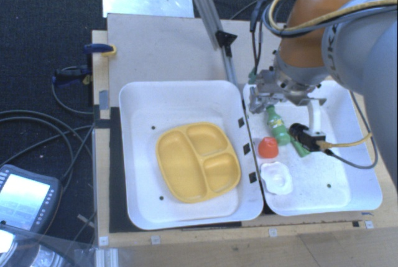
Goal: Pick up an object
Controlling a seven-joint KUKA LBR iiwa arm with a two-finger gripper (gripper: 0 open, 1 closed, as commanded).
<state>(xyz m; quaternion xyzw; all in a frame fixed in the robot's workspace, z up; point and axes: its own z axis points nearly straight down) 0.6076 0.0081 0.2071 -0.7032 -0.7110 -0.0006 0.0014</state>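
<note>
Approach step: end effector (273,101) hovers over right bin (348,194), directly above green bottle (278,126); finger state cannot tell. Orange cap (268,147) just below bottle, white cup (276,177) below that. Next: descend, close on bottle.

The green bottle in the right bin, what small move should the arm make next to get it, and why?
Probably a short straight descent: the gripper hangs right over the top of the green bottle, which lies flat in the right bin beside the orange cap.
</note>
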